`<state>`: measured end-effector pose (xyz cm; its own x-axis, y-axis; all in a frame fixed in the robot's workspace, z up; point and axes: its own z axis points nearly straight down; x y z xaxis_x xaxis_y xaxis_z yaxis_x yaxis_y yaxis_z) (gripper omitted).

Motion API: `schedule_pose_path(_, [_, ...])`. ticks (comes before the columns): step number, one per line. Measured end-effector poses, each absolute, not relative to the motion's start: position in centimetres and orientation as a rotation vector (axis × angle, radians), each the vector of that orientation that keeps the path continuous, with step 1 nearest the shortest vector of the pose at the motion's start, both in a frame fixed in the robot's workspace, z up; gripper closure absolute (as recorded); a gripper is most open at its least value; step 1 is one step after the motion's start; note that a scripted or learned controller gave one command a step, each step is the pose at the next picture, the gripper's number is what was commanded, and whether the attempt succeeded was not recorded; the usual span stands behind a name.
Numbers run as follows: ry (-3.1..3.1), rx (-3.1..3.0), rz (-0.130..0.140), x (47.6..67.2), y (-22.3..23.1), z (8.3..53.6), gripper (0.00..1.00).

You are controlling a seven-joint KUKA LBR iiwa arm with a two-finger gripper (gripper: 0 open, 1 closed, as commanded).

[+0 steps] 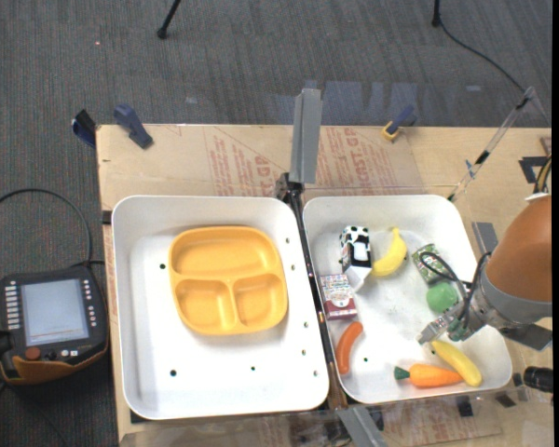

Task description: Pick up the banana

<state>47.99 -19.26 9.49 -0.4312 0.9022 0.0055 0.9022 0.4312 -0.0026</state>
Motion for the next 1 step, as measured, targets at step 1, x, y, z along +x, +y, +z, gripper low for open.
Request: schedule_pose_path(1, [-2.848,-1.325,-0.001,47.65,-21.22,14.38,1.0])
